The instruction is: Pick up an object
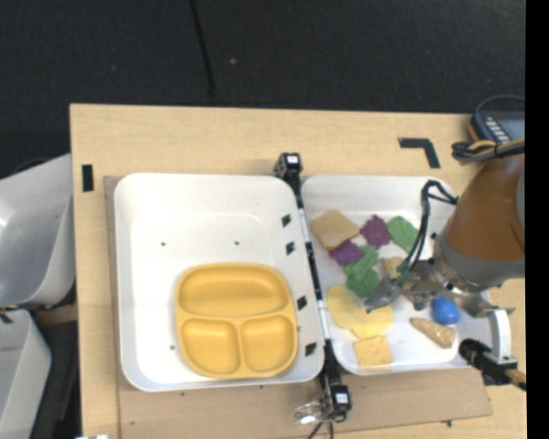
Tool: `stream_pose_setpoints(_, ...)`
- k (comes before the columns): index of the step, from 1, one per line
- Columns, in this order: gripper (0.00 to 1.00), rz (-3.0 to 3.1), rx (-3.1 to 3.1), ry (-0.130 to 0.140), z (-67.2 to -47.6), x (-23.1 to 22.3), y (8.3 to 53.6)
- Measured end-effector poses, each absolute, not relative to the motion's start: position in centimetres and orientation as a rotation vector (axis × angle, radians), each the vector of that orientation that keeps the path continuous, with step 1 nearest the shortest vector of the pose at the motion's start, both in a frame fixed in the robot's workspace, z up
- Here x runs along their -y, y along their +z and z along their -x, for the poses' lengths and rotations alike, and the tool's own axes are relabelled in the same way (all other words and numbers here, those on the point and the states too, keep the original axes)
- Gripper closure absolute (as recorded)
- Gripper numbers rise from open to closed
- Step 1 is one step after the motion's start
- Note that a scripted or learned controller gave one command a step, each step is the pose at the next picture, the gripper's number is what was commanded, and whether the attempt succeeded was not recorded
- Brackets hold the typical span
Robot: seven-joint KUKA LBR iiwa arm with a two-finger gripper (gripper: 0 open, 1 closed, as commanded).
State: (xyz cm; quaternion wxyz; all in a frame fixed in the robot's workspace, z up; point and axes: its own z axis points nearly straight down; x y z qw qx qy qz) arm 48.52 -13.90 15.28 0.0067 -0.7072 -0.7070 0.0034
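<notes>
Grey and orange, the arm [483,222] reaches in over the right bin [348,188], and its claw [391,288] hangs low among a heap of small toys. Whether the claw is released or clenched I cannot tell; it reads as a dark blur against the clutter.

Right under and just beside the claw lie a green piece [362,273] and a pale yellow piece [357,314]. Beyond it sit a purple piece [376,230], a second green one [403,232] and a tan slab [333,228]. On the arm's side of the claw is a blue ball [446,313] with a tan lump [434,332] just next to it. Well away, across the divider, a yellow tray [236,320] rests in the left bin [146,245].

My judgement: this is the reach-and-grasp step, with nothing visibly lifted yet. Next, the claw would need to close on one piece, likely the green one, then rise straight up. Crowding may make it slip or drag neighbours.
</notes>
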Motion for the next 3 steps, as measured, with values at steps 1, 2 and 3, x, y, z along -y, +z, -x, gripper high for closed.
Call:
stream_pose_setpoints(1,1.0,2.233,2.215,-0.003,-49.1,14.2,17.1)
stream_pose_setpoints(2,1.0,2.22,2.226,0.0,-54.8,15.8,9.8)
stream_pose_setpoints(3,1.0,2.231,2.215,0.005,-50.5,23.4,11.6)
